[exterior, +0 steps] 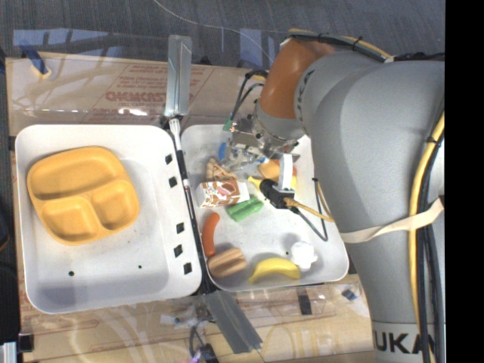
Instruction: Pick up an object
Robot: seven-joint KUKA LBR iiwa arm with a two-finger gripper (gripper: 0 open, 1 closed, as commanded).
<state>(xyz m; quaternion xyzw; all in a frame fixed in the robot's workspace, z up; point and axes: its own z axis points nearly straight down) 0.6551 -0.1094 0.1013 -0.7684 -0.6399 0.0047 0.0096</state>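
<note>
My gripper [239, 154] reaches down into the upper part of the right bin [333, 267], under the grey arm with its orange band. Just below and left of it lie a small brown wedge-shaped piece [215, 169] and a red-and-white snack packet [224, 193]. A green block [244, 210] lies beside the packet. An orange item [269, 169] sits partly hidden to the right of the gripper. Lower in the bin are a red sausage [210, 233], a brown bun [227, 262], a yellow banana [274, 270] and a white object [303, 254].
The left bin [91, 286] holds a yellow divided plate [82, 193] in its upper left part. A metal divider [178, 82] runs between the bins. The arm's bulk covers the right bin's right side.
</note>
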